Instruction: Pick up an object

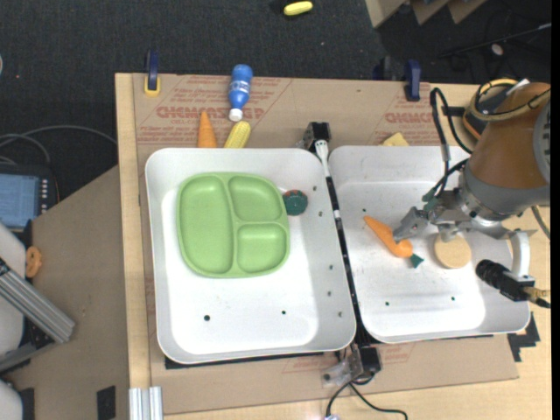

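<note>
Camera view gives you the grey two-finger gripper (418, 226) low in the right white bin (385, 315), just beside the orange toy carrot with a green tip (389, 237), likely lining up a grasp. I cannot tell its opening. A tan round disc (452, 254) sits near; the green divided plate (233, 224) occupies the left bin.

carrot (388, 236) | orange, green tip; lying diagonally | right bin (420, 318); beside tan disc (452, 254)
</note>
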You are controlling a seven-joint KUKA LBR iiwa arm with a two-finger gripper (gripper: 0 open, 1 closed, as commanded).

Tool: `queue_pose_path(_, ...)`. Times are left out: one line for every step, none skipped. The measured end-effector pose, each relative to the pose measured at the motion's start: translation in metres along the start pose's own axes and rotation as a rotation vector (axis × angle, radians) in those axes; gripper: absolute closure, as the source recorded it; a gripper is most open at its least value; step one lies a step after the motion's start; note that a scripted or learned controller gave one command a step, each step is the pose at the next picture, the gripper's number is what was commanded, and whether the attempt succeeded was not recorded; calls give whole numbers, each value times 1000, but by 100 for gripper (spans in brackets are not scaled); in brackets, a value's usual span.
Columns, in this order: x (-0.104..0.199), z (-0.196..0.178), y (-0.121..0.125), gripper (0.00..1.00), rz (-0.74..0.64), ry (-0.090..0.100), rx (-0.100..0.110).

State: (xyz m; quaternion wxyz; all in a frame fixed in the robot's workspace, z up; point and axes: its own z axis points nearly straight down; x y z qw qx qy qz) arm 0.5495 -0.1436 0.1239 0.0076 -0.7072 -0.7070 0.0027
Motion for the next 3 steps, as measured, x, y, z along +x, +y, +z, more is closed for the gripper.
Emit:
queue_pose_path(41, 42, 30, 0, -4, -4, -10)
queue_pose_path(38, 29, 30, 100, 1, -6, -15)
queue_pose_path(104, -65, -1, 100, -7, -5, -21)
